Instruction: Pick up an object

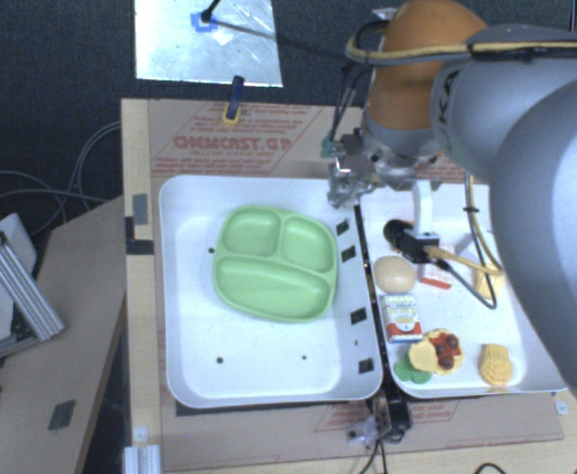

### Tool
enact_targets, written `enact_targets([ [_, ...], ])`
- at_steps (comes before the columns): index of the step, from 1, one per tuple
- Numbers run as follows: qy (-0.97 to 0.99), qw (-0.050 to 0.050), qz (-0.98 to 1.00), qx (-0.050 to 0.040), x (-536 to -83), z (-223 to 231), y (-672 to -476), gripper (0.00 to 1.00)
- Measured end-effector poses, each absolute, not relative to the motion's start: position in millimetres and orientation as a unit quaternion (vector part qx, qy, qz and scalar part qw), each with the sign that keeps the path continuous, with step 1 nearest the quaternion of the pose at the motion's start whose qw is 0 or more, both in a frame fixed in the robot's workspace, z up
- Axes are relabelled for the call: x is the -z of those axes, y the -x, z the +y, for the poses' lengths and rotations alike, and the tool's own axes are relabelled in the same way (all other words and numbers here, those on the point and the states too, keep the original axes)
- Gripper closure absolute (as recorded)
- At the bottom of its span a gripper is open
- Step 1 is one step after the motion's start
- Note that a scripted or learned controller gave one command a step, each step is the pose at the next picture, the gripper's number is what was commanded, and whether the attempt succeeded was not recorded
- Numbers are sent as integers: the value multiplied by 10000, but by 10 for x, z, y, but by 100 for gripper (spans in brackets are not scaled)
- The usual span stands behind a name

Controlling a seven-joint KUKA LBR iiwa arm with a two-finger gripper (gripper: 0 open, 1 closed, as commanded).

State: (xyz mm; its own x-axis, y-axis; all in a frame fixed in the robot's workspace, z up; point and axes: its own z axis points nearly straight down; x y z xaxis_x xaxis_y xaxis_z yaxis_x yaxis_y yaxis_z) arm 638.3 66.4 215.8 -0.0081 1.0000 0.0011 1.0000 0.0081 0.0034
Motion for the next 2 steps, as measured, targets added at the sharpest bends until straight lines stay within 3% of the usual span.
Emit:
enact_targets([
  [2, -7050, 11, 7092, -18, -2349, 652, -6356, 100],
])
